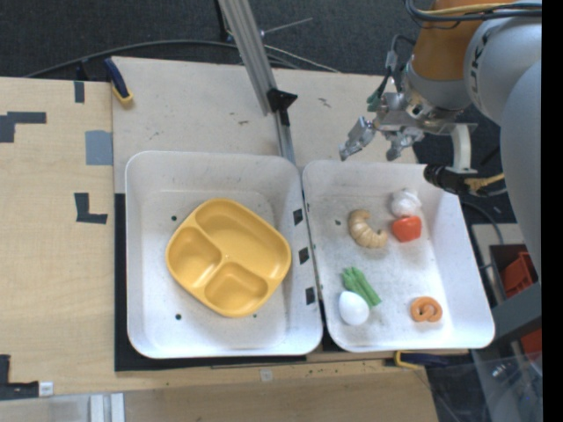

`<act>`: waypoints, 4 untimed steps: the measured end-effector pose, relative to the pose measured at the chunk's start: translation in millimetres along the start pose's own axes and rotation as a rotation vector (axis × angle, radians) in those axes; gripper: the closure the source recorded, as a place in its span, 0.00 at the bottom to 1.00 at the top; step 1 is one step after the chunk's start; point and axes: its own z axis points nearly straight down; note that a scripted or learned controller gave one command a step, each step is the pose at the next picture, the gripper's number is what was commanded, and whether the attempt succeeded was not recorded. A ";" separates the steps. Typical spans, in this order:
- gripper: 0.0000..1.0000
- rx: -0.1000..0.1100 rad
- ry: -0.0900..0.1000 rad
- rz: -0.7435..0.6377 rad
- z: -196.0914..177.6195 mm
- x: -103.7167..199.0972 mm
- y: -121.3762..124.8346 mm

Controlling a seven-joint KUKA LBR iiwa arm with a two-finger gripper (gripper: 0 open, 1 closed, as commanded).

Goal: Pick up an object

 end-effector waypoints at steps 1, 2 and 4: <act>0.00 0.000 -0.001 0.000 0.0 -0.2 0.0; 0.00 0.006 -0.001 0.001 64.1 -0.5 -5.5; 0.00 0.002 -0.002 0.001 147.1 -9.9 -7.7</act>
